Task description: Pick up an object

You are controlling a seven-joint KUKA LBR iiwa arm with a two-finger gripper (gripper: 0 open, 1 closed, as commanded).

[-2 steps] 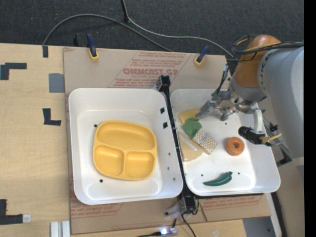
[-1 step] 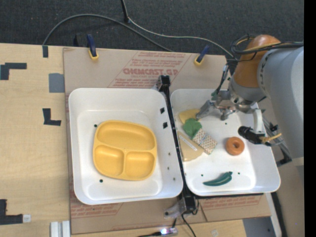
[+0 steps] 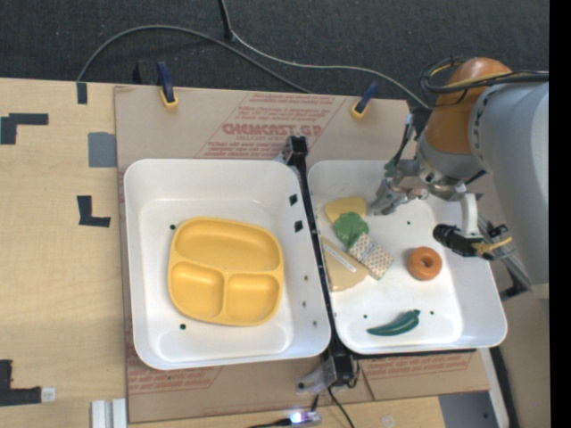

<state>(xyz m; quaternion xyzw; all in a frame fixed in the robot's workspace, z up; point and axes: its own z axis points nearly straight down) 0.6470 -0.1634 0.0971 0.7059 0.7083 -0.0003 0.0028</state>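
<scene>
The right bin [image 3: 477, 324] holds a green broccoli piece [image 3: 351, 228] on pale yellow food pieces [image 3: 343, 210], a speckled tan block [image 3: 372, 257], an orange doughnut ring [image 3: 425, 263] and a dark green pepper [image 3: 393, 324]. My gripper [image 3: 386, 200] hangs low over the bin's back half, just right of the yellow piece and the broccoli. Nothing shows between its fingers.
The left bin [image 3: 143, 239] carries a yellow divided tray [image 3: 226, 270]. A black divider clip [image 3: 295, 150] sits where the bins meet. Cables run across the back of the bench, and blue-yellow clamps [image 3: 166, 86] hold the cardboard base.
</scene>
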